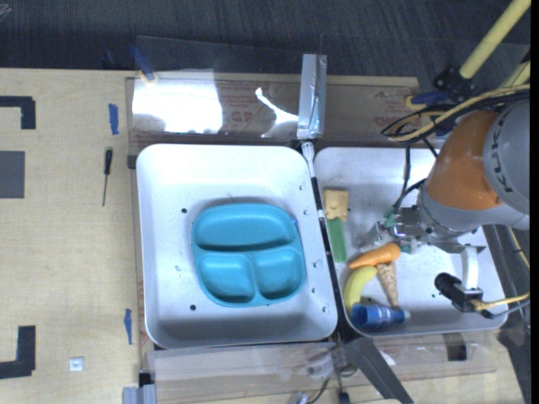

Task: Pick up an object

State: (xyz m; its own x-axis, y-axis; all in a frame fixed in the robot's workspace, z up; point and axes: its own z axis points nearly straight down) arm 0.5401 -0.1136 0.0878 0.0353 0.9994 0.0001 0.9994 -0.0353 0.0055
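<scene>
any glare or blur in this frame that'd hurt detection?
Camera view: strong glare on the clear panel behind the left bin; blue tray evenly lit and sharp; small items in the right bin soft, shadowed beside the arm.

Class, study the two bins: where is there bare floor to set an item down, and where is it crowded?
Left bin: bare floor rings the blue tray, widest along the far wall. Right bin: crowded near the divider with banana, carrot and blue bottle.
</scene>
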